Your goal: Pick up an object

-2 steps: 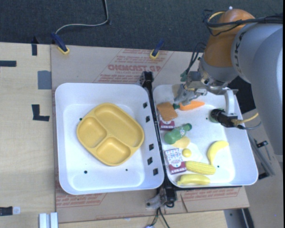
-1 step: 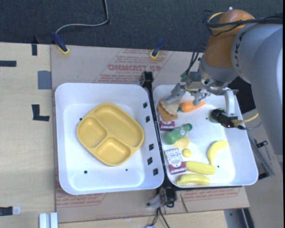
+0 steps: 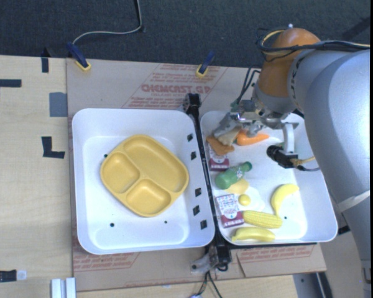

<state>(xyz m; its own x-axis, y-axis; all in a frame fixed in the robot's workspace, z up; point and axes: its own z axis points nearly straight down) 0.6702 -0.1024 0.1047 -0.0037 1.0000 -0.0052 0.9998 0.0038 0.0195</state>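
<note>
Camera view: the gripper (image 3: pixel 231 128) hangs low over the right bin's (image 3: pixel 317 225) far end, just beside the orange carrot (image 3: pixel 252 139); whether it grips anything is hard to tell.

Yellow tray (image 3: pixel 144 174), white bins (image 3: pixel 90 228), orange carrot (image 3: pixel 252 139), green bottle (image 3: pixel 231 176)

Red lettering printed on the brown cardboard sheet (image 3: pixel 155 85) under the bins reads roughly "CHEMCAST GP" at the far edge between the two clamps, with smaller red lines beneath it and more red print along the sheet's near edge, all too small to read.
</note>
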